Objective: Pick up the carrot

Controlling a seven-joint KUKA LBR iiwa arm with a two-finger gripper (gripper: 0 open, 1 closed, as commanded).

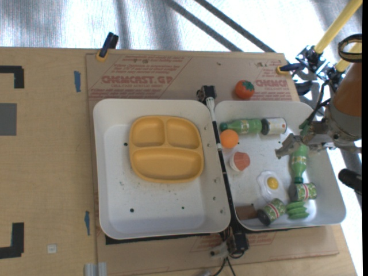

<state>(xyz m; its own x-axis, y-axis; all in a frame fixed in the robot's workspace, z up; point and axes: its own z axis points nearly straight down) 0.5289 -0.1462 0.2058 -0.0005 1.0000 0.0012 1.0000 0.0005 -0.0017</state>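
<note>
step: approach, carrot (229,139) not yet grasped
carrot: right bin (336,203), left edge, just below a bottle (244,126)
gripper (292,144): mid-bin, over a second bottle (298,165); finger state can't tell
next: shift left, descend on carrot
clutter: egg (269,182), radish slice (240,161) near; yellow plate (166,148) in left bin

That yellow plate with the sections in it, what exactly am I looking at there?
The yellow plate is a rounded, divided tray that looks like matte plastic. Raised ridges split it into three compartments: two smaller ones at the far side and one wide one nearer the camera. Nothing lies in any of them. It sits flat and level in the left white bin, toward that bin's far half, touching only the bin's floor. The toys and the arm are over in the other bin.
</note>
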